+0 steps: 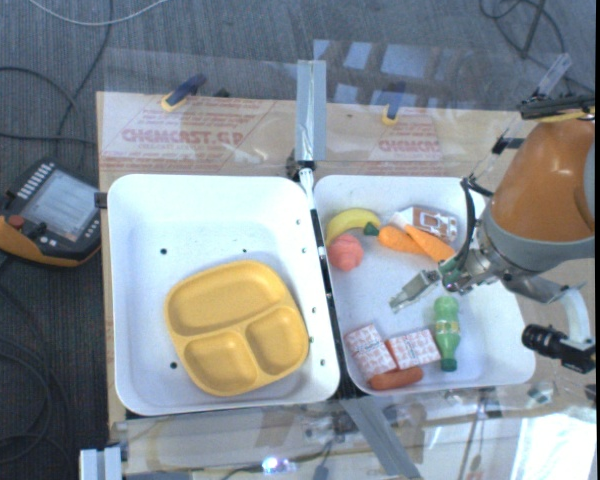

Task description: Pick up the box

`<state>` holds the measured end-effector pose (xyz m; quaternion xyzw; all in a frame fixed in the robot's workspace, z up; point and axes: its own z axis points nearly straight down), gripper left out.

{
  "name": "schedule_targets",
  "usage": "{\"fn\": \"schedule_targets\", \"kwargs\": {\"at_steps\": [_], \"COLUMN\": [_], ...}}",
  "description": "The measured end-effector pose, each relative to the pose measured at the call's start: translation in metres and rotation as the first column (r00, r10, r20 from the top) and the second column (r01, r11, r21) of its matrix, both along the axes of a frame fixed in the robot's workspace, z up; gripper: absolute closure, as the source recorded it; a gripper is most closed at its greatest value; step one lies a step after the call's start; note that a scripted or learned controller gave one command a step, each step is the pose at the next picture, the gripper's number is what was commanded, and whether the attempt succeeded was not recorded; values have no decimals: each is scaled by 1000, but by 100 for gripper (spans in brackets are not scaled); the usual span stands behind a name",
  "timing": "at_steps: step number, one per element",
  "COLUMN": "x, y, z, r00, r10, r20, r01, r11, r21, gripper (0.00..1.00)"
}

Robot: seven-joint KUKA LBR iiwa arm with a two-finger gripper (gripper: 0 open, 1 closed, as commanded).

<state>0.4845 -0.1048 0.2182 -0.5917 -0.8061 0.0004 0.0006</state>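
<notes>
A small white and red box [429, 221] lies at the back of the right bin [500, 353], beside a carrot [414, 241]. Two small red and white checked boxes [390, 349] lie side by side near the bin's front wall. My gripper [423, 288] hangs low over the middle of the right bin, just above and left of a green bottle [446, 331]. It sits between the back box and the front pair and touches none of them. The grey and orange arm [540, 193] comes in from the right.
A banana [350, 222] and a pink-red ball [345, 253] lie by the right bin's left wall. A red sausage [395, 378] rests at its front. The left bin [140, 218] holds a yellow divided tray [237, 325]. A pendant [45, 213] lies off the bench, left.
</notes>
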Motion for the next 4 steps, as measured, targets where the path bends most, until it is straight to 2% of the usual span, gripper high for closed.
{"fn": "schedule_targets", "kwargs": {"at_steps": [1, 2, 3, 4], "x": [0, 18, 18, 5], "y": [55, -4, -3, 24], "z": [-36, 73, 73, -35], "r00": [970, 965, 965, 954], "r10": [244, 264, 264, 299], "r20": [0, 1, 1, -2], "r01": [-244, -264, -264, -299], "r11": [970, 965, 965, 954], "r21": [2, -3, -2, 3], "gripper": [0, 0, 0, 0]}}
